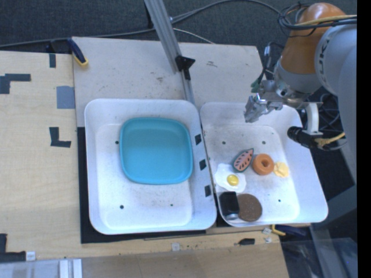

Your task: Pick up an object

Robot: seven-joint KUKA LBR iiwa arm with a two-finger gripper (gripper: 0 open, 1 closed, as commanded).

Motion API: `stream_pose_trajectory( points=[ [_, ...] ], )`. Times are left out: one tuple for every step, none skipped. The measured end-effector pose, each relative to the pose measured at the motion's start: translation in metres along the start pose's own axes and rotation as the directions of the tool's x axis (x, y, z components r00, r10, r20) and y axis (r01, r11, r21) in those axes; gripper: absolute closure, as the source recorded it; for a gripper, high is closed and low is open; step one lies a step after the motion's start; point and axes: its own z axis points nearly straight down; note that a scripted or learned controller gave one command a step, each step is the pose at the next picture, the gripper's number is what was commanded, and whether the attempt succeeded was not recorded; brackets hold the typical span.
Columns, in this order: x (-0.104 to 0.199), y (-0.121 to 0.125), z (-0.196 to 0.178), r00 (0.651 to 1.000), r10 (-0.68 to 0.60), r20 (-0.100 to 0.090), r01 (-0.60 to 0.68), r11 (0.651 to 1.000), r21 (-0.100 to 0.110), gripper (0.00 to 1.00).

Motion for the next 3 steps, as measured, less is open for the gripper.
stream_pose_trajectory(
  points=[
    [0.0, 0.0, -0.046, 1.0, 0.0, 0.0, 0.0, 1.0, 0.001, 1.0],
    [0.046, -0.017, -0.033, 1.0, -0.003, -0.001, 0.003, 1.0, 0.005, 1.0],
    [0.107, -0.029, -0.029, 1.0, -0.004, -0.001, 0.004, 1.0, 0.004, 1.0]
  ],
)
